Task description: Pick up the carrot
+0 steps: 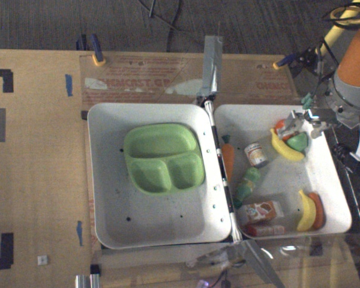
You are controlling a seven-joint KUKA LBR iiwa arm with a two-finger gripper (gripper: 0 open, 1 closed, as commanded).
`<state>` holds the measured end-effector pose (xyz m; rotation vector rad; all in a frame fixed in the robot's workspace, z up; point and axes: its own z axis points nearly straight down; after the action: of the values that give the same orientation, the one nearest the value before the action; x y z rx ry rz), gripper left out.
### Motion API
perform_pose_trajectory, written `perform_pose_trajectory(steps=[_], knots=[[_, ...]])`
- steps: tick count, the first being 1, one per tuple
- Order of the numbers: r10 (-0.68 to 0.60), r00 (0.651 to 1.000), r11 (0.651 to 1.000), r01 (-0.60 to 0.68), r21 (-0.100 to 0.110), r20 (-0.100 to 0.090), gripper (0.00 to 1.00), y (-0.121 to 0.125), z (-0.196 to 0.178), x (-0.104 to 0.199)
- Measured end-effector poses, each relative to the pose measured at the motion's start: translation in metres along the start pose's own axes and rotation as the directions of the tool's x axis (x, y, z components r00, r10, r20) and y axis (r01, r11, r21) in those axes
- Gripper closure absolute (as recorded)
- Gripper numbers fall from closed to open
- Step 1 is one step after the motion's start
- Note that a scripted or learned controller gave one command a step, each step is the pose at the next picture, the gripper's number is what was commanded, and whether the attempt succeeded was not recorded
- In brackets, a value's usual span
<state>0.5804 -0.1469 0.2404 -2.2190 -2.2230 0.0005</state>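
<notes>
- The carrot [228,158] lies in the right bin [339,218], pressed along that bin's left wall just right of the centre of the frame, its green top pointing toward the top of the frame and its orange body running down alongside the divider.
- Just below it, nearly in line, sits a green bottle [246,185]; a small can [256,154] stands a little to the carrot's right, near but apart from it.
- Lower in the same bin are a juice carton [261,211] and a red flat item below it (too blurred to name), with a second banana [306,212] and a reddish sausage-like piece toward the lower right corner.
- The gripper [304,122] is at the upper right of the bin, well apart from the carrot, hovering over a banana [286,148] and a green-and-red toy; I cannot tell how wide it stands or whether anything is in it.
- The left bin [102,179] holds a green divided plate [163,158].
- Risks, as I judge them: the carrot hugs the wall, so one finger may strike the rim or divider instead of sliding beside it; a descent slightly low in the frame could catch the bottle instead; and the arm must cross over the can, which it could tip.
</notes>
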Motion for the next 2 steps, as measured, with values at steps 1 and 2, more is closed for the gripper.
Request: perform_pose_trajectory(steps=[1, 2], knots=[[-0.11, 0.994, 0.994, 0.11, -0.001, 0.0, 0.0, -0.027, 0.055, -0.038], [0.056, 0.998, 0.998, -0.056, -0.01, 0.002, 0.0, -0.064, 0.152, 0.008]])
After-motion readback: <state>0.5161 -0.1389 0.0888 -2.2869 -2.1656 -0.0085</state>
